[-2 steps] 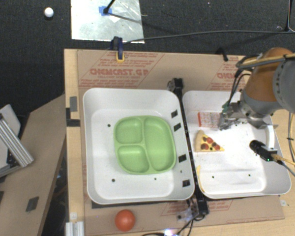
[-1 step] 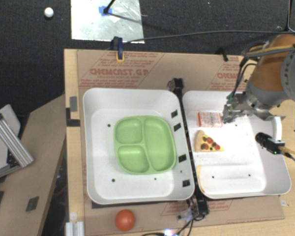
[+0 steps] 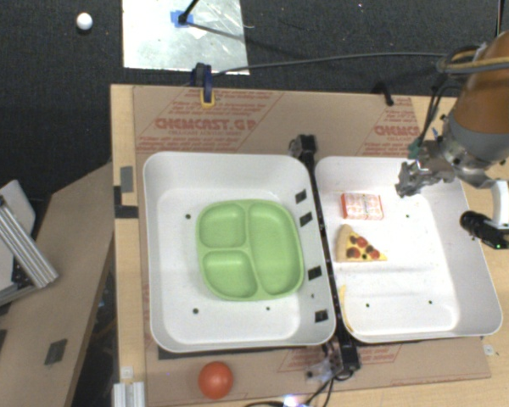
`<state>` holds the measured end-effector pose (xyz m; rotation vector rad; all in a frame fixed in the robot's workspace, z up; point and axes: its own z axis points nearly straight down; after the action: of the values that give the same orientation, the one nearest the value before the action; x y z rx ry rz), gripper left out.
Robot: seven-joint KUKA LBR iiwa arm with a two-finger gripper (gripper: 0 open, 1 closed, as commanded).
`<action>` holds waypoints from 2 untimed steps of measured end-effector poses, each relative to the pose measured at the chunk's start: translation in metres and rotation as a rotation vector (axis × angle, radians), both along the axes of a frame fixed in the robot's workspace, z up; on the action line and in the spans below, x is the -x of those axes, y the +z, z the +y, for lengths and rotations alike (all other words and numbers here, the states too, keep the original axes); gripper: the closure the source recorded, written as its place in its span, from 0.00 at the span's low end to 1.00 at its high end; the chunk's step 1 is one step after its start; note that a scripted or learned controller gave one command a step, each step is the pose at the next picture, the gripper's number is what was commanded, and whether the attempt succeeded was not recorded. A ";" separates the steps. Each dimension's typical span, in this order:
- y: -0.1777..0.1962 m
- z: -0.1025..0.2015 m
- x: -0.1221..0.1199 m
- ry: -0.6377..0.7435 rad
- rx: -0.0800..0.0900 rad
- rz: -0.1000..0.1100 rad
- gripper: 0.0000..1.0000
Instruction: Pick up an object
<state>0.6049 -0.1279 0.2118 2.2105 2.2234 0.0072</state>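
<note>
White plastic is surrounding the work: the end effector [image 3: 410, 179] is hovering over the far part of the right bin [image 3: 458, 312], holding nothing; how far it is parted I cannot tell. A small pink packet [image 3: 361, 205] is lying just left of it and nearer the camera, a toy pizza slice [image 3: 357, 246] beyond that. Judging by this, it is approaching; next it needs lowering squarely onto the packet.

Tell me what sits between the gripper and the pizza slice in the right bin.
Nothing fully blocks it. The gripper hangs over the right bin, up and right of the pizza slice. The pink box lies just above the slice, close beside a straight path.
</note>
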 end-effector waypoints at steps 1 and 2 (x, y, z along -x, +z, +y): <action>0.055 0.000 -0.002 0.001 0.000 0.000 1.00; 0.052 0.047 -0.009 0.002 -0.001 0.005 1.00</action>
<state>0.6137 -0.0807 0.2638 2.2113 2.2292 0.0029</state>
